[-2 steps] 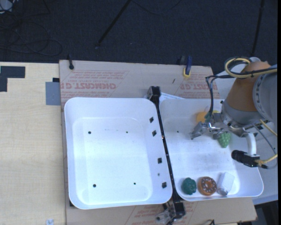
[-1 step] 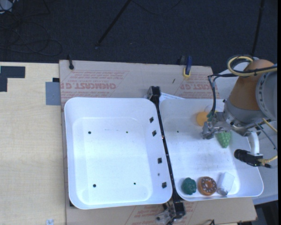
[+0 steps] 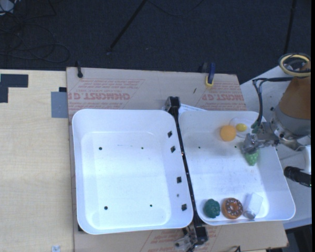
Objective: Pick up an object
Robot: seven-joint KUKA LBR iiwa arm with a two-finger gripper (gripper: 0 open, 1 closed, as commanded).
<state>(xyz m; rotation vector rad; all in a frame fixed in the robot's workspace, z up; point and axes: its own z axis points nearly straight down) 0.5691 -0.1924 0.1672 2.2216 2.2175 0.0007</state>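
Nearest me, along the front wall of the right bin (image 3: 289, 214): a dark green lump (image 3: 212, 208), a sprinkled donut (image 3: 232, 208) touching it or just beside, and a pale whitish block (image 3: 253, 203) next along toward the corner. Left bin (image 3: 79, 140) carries nothing I can pick out. Farther back in the right bin sit an orange ball (image 3: 228, 133) and a small yellow piece (image 3: 241, 127), just beside each other. Arm comes in from the right w/ the gripper (image 3: 250, 146) low over the bin's right side, and a green object (image 3: 252, 157) shows right at its tip. Can't tell whether that piece is between the fingers or merely lying under them; too small and cluttered at this res, so whether they're apart or together is also beyond me. My guess: green piece is the current target. Handling, as a judgement only: everything here looks like toy food, light, prob. plastic or foam, not fragile. Ball is round and smooth, likely to roll or squirt out, so grip across its widest part. Donut lies flat; pinch across the ring from above. Green piece looks irregular; take it across the narrow side, near its middle.
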